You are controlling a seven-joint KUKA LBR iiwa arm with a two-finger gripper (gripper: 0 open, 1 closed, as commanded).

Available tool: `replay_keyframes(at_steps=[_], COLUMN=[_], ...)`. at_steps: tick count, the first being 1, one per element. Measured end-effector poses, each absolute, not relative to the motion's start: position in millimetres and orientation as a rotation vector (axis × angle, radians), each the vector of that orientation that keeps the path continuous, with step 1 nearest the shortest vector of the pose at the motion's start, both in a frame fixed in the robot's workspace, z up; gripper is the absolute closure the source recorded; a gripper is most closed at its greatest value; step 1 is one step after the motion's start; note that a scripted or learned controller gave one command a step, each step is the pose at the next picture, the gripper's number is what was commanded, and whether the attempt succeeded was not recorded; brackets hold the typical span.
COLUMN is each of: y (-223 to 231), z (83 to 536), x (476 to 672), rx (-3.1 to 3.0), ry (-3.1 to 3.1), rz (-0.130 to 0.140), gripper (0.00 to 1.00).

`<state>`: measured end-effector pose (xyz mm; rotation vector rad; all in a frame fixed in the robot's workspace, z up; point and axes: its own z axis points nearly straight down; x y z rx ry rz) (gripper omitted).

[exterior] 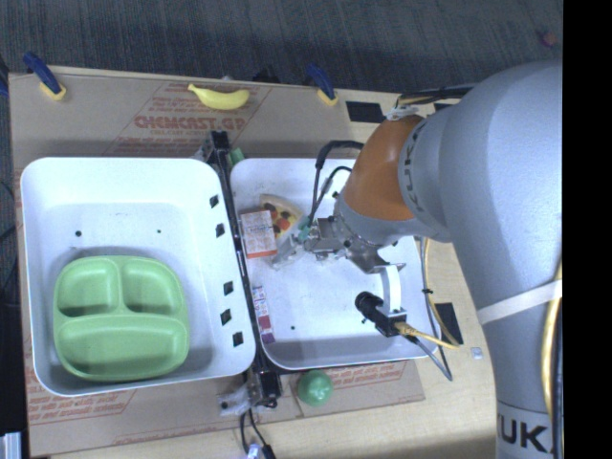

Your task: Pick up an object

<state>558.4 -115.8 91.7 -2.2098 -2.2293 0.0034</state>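
Over the right shallow white bin point(287, 357) your gripper point(304, 240) hovers by the small orange-and-white carton point(255, 232); grip state unclear, nothing lifted yet.

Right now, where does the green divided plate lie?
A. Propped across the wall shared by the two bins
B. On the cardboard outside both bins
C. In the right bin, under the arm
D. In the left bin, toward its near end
D. The green divided plate lies flat on the floor of the left bin, in its lower part in the camera view, while the arm reaches over the right bin.
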Motion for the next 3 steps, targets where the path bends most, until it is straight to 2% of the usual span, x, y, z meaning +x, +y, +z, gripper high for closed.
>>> replay_keyframes(at_steps=[1, 2, 3], y=[-116.1, -166.7, -144.0], z=[101.6, 206.8, 217.2], x=[558.2, 504.6, 476.4], rx=[-2.207, -2.218, -2.213], ry=[-2.230, -2.226, -2.228], rz=[0.006, 0.000, 0.002], gripper=[1.00, 1.00, 1.00])
